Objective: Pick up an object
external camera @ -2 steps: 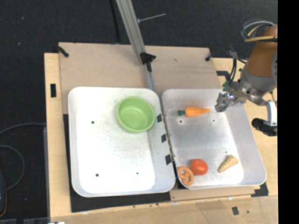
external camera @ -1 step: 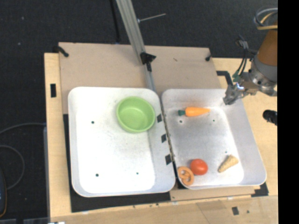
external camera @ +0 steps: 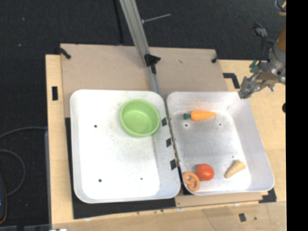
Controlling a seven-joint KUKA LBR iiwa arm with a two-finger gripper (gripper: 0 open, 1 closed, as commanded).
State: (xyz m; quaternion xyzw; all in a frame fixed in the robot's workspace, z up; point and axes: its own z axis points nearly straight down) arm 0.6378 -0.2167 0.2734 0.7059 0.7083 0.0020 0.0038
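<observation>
Honestly, nothing readable here. No text, labels, brand marks or numbers on the left bin (external camera: 86, 143), the right bin (external camera: 250, 143), the table (external camera: 55, 129), or the green bowl (external camera: 139, 118) and toy food. Just plain surfaces.

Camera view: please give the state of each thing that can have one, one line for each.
green bowl: upright, open side up, in the left bin.
carrot: lying flat in the right bin.
tomato: resting beside the pretzel, near the front wall.
wedge: lying flat, apart from the tomato.
end effector: over the right bin's far right corner, holding nothing visible.
</observation>
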